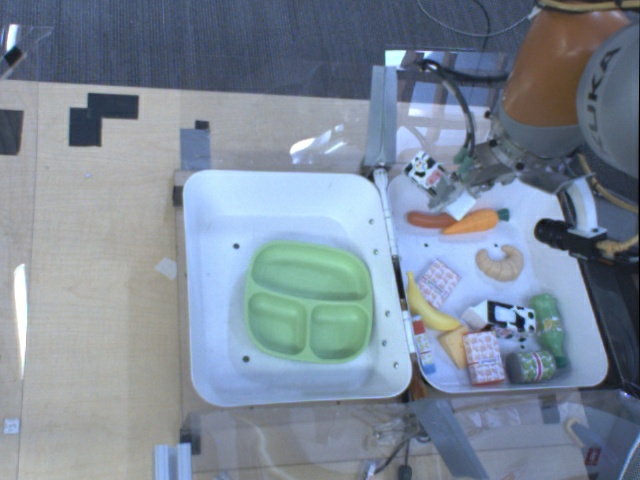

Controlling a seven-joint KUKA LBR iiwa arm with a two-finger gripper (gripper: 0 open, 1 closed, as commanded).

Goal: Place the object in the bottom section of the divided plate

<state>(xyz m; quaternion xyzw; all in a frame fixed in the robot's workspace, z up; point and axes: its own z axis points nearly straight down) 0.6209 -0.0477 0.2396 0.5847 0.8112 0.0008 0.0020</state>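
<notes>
My fingers (455, 196) hang at the 12 o'clock rim of the right bin (590, 368), beside one carrot (472, 222); apart or together, I cannot tell. One divided plate (254, 268), three sections, lies mid left bin (210, 268), open floor all round it. My arm (560, 68) reads "UKA"

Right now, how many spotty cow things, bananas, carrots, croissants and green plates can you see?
Spotty cow things: 2
Bananas: 1
Carrots: 1
Croissants: 1
Green plates: 1
Total: 6
</notes>
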